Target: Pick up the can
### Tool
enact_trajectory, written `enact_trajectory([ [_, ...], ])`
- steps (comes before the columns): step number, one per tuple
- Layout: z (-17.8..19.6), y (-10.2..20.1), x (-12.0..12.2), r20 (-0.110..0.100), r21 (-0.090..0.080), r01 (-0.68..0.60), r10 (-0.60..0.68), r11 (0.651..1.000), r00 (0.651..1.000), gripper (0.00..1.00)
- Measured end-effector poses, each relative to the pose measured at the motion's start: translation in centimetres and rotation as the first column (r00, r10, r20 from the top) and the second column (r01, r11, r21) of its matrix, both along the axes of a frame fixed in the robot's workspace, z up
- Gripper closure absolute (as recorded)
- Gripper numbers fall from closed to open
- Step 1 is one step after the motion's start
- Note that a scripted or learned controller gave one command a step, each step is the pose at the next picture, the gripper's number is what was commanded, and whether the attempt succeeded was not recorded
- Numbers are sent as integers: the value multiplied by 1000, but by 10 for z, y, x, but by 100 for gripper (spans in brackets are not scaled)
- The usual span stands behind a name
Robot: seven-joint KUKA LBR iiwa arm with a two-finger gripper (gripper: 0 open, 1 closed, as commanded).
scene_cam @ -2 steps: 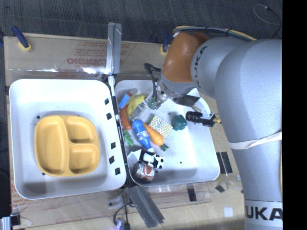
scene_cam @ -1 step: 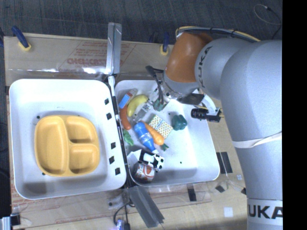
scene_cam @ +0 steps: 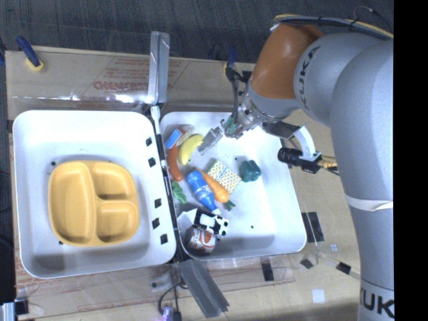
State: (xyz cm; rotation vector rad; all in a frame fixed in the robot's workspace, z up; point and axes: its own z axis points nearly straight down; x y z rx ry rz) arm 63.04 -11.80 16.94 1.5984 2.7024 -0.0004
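You see a yellow divided tray [scene_cam: 93, 201] in the white left bin [scene_cam: 27, 132], a blue bottle [scene_cam: 200, 187], an orange carrot [scene_cam: 217, 189] and a black-and-white cow [scene_cam: 212, 223].

The can [scene_cam: 200, 239] lies in the right bin's near-left corner, close against the bin's near wall. It is small, dark reddish-brown with a pale metallic end, tipped on its side, and partly covered by a black-and-white toy.

The grey arm reaches in from the right, its tool [scene_cam: 212, 139] angled down-left.
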Motion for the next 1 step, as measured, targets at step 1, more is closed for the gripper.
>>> enact_trajectory([
  [1, -71, -71, -14, 5, -1, -142, 142, 990, 990, 0],
])
